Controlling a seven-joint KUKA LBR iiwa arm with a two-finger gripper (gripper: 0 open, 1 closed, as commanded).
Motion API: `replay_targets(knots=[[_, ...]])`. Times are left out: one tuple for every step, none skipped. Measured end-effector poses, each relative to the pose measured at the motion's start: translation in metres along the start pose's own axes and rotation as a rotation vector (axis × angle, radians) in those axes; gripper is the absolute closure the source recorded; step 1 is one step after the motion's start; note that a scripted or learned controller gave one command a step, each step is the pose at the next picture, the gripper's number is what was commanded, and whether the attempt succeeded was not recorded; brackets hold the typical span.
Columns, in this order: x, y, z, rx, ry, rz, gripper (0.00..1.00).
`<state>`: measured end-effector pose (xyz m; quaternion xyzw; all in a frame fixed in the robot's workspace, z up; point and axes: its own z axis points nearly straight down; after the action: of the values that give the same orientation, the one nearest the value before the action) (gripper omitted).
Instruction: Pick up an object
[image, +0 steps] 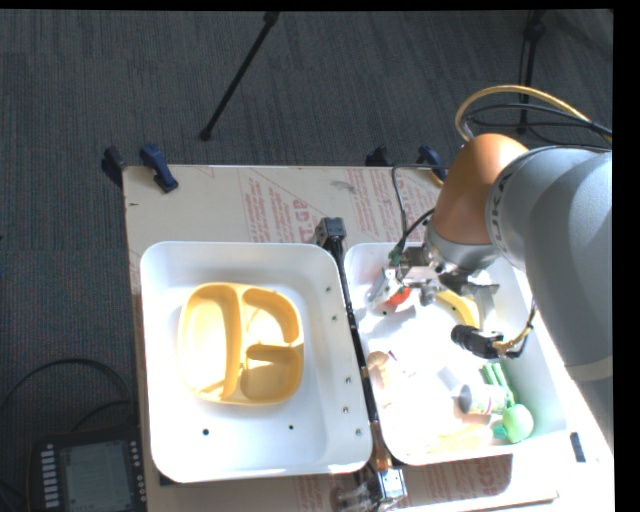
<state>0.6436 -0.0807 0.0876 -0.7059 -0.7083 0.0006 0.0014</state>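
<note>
My gripper (403, 283) is low in the far left part of the right bin (545, 385), reaching down from the grey arm with the orange band. A small red-orange thing (397, 297) lies right under it, touching or almost touching it. Whether it is held I cannot tell. A yellow curved piece (458, 304) lies just to the right of the gripper. Nearer the front are a white cylinder with a pinkish end (474, 402) and a green toy (507, 410).
The left bin (165, 420) holds a yellow divided tray (242, 343). A small beige thing (377, 362) rests by the right bin's left wall. Blue clamps (157, 165) grip the bench's far edge. The arm covers the right bin's far right corner.
</note>
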Motion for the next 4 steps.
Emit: replay_targets(knots=[[0.000,-0.003,-0.007,0.018,0.003,0.001,1.00],[0.000,0.000,-0.010,0.004,0.002,0.001,0.00],[-0.004,0.000,0.000,0.000,0.000,0.003,0.00],[-0.003,0.000,-0.010,0.000,0.001,0.002,1.00]])
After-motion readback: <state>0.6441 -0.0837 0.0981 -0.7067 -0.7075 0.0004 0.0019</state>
